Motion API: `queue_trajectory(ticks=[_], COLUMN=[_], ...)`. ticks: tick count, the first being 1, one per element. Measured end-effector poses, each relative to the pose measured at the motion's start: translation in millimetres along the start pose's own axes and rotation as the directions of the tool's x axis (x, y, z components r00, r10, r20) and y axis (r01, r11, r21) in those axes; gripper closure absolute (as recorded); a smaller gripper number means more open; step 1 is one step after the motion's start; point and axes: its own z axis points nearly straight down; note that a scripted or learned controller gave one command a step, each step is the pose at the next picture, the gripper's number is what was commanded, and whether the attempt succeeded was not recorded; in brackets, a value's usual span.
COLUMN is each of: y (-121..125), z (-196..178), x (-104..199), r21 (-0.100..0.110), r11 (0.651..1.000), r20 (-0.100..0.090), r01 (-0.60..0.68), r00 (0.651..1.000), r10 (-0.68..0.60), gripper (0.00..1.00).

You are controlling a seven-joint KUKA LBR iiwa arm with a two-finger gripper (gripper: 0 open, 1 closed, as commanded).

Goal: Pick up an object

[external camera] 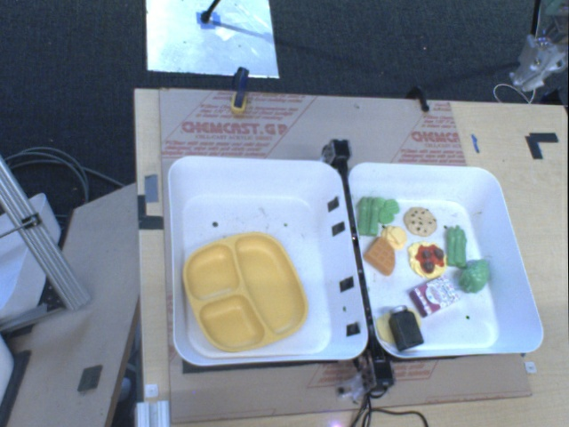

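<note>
Two white bins sit on your desk (498, 118): left of the divider (348, 256), a yellow compartment tray (244, 288); right, toy foods (cookie (420, 221), broccoli (475, 275)).

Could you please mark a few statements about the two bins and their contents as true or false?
1. The yellow tray lies in the left bin. True.
2. The cookie is in the left bin. False: it is in the right bin.
3. The tray has three compartments. True.
4. The black block sits at the right bin's far edge. False: it is near the front edge.
5. The broccoli is green. True.
</note>
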Motion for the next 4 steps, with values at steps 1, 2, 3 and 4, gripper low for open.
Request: queue_trajectory(ticks=[1,2,3,4], y=[1,-47,-71,-170], z=[-11,176,15,212], x=[0,76,19,78], r21=[-0.003,0.028,-0.009,0.03], r11=[1.0,1.0,1.0,0.999], r20=[0.002,-0.01,0.001,-0.01], r01=[0.005,-0.006,-0.018,-0.013], r00=[1.0,1.0,1.0,1.0], r10=[-0.005,0.006,0.018,0.013], gripper=[1.0,1.0,1.0,1.0])
